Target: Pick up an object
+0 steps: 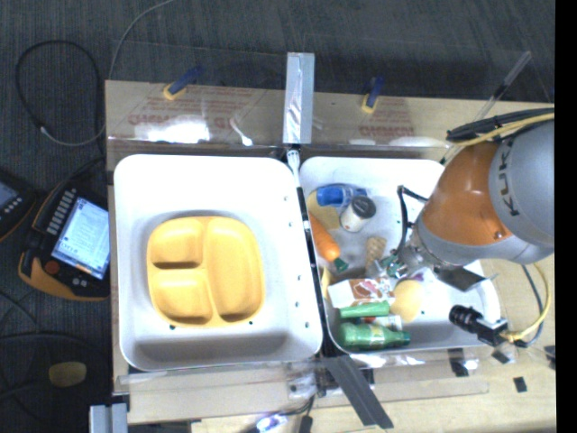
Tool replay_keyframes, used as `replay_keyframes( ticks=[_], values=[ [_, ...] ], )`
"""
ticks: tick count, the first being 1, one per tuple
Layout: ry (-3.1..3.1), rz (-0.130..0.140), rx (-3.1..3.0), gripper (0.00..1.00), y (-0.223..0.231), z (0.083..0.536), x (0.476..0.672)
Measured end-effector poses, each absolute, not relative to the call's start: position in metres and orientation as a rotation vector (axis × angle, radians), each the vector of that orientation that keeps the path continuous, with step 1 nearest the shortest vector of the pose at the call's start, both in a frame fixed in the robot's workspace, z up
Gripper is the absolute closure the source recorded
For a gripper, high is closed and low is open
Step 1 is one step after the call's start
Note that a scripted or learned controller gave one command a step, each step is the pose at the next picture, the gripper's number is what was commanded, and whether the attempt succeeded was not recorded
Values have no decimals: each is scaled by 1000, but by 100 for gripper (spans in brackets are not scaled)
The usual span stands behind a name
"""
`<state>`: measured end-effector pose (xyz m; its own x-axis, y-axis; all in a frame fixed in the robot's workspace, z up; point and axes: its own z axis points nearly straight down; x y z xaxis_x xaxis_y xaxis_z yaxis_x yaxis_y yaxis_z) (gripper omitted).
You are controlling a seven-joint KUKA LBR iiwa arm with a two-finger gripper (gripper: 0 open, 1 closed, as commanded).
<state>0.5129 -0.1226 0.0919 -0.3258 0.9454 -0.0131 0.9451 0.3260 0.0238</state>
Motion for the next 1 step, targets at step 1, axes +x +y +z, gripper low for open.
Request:
replay_keyframes(
  ticks=[1],
  values=[
    [2352, -7, 2089, 100, -72, 180, 518]
  ],
)
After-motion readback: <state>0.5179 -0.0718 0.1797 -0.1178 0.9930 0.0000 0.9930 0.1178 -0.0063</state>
